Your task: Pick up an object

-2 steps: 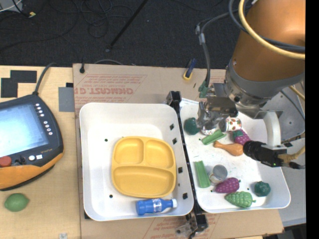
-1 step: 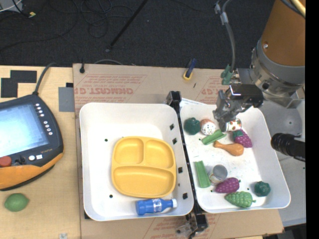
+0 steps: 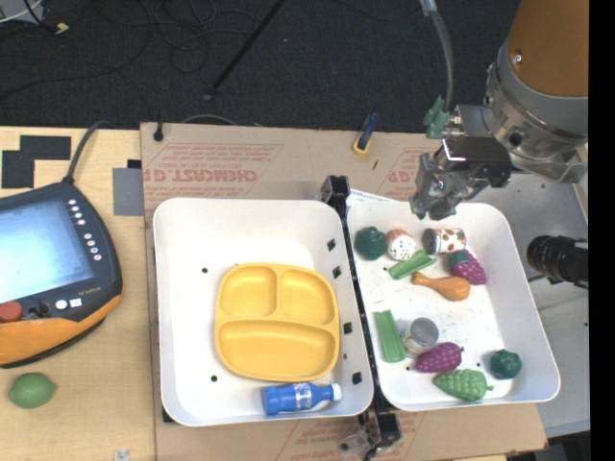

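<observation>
Cardboard-backed bench: gripper (image 3: 440,203) hovers over right bin's (image 3: 524,257) crowded back edge, finger state indiscernible.

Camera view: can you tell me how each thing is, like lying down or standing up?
yellow tray: flat, right way up, in left bin.
blue bottle: lying on its side, cap on.
green stick: lying flat in right bin.
drumstick: lying on its side.
gripper: hanging above right bin's far edge.
tablet screen: lit.
</observation>
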### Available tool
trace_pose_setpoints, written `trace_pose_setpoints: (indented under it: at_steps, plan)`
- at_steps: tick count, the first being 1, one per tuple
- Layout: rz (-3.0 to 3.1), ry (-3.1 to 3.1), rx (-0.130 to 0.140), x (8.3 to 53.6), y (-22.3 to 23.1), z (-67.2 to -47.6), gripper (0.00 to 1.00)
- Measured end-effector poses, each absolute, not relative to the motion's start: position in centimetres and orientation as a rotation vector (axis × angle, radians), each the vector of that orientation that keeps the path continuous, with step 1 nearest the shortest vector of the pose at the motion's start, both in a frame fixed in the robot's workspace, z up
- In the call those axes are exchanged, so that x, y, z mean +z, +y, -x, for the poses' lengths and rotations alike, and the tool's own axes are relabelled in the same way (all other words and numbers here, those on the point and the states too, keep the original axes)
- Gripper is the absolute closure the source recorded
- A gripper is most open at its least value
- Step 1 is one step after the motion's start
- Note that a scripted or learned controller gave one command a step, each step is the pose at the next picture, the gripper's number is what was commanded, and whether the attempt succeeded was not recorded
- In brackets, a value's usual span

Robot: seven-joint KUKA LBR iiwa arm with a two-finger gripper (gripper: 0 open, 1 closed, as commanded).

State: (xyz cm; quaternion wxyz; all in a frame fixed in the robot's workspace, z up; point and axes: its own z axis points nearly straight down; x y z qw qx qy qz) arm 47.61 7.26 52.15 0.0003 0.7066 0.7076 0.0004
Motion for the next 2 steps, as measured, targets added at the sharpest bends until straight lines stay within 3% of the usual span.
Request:
trace_pose_setpoints:
  at_steps: [1,2]
  plan:
    - [-2.211,2.236,-0.009,52.9,7.5,-47.6,1.0]
    - [-2.231,2.223,-0.02,42.5,3.4,-47.5,1.0]
